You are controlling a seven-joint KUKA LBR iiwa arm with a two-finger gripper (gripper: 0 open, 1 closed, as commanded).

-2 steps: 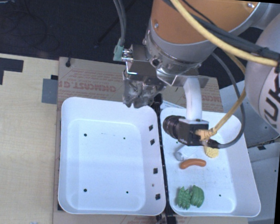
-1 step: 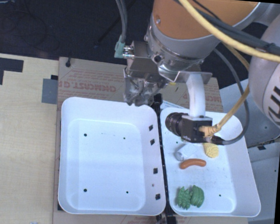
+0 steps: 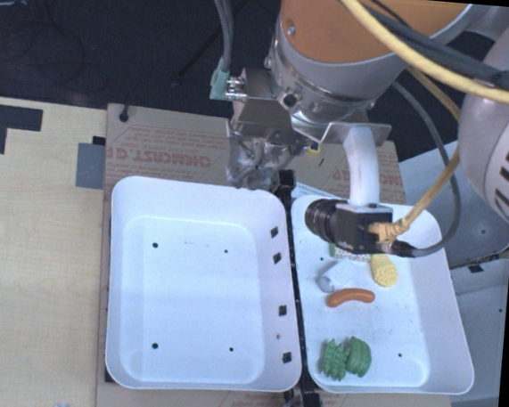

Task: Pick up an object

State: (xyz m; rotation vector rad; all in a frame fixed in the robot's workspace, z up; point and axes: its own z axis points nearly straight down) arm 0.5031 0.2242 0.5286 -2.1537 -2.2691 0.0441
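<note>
Far left, pale worktop (image 3: 25, 265); then the left bin (image 3: 115, 274), white and shallow, with only small dark dots on its floor. Above its far right corner, the jaws, as a grey blurred mass under the wrist of the arm (image 3: 338, 81). Cannot tell how wide the jaws stand, and cannot see anything held between them.

Main risk, as a judgement: closing on nothing. Hanging over the far rim of the left bin, well apart from every object, so a straight descent from here probably ends on the rim or on the divider between the bins, not on a thing. Second risk: knocking the pieces about with the black cylinder (image 3: 338, 222) mounted on the wrist, which sits low over the far left part of the right bin (image 3: 455, 356), just beside the corn.

Further right, all candidates lie in the right bin. Near its left wall, a small grey bent scrap (image 3: 326, 278), too small to name. Just beside it, toward the middle, an orange sausage (image 3: 350, 297), lying flat. Toward the near edge, a green ribbed piece (image 3: 347, 357), alone and with free space around, probably the easiest target. Right of the cylinder, a yellow corn piece (image 3: 384, 271), near the sausage but not touching it. All of them to the right of the jaws and nearer to the front edge.
</note>
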